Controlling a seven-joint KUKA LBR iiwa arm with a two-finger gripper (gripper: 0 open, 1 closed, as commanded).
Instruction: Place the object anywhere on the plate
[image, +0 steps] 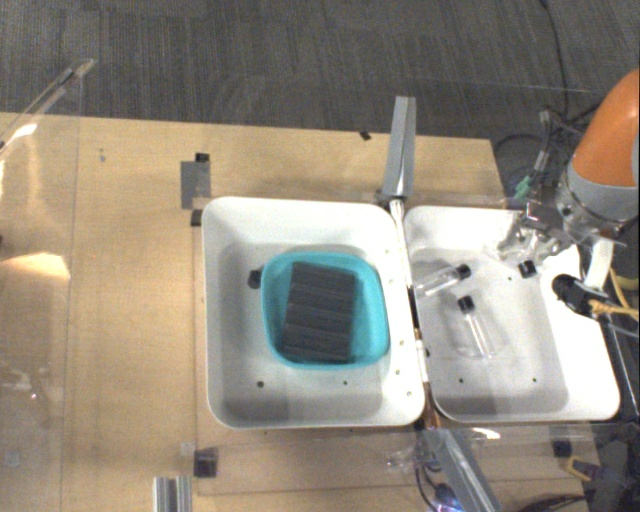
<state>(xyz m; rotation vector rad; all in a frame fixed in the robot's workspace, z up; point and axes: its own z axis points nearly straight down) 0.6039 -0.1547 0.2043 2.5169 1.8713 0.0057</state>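
Though glare-blurred, vials (467, 318), arm (610, 150) cropped.

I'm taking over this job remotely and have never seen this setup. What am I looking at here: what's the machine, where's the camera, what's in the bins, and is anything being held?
You have one camera, fixed above the bench and looking down at a slant. The wooden bench bears two shallow white bins side by side. The left bin holds a turquoise plate with a dark ribbed block already lying on it. The right bin holds two small clear vials with dark caps: one near its upper left, another near its middle. The machine is a single robot arm coming in from the right, orange and grey. Its gripper sits over the right bin's upper right corner. I see nothing between its fingers, so treat it as holding nothing; the detail there is too small to read more.
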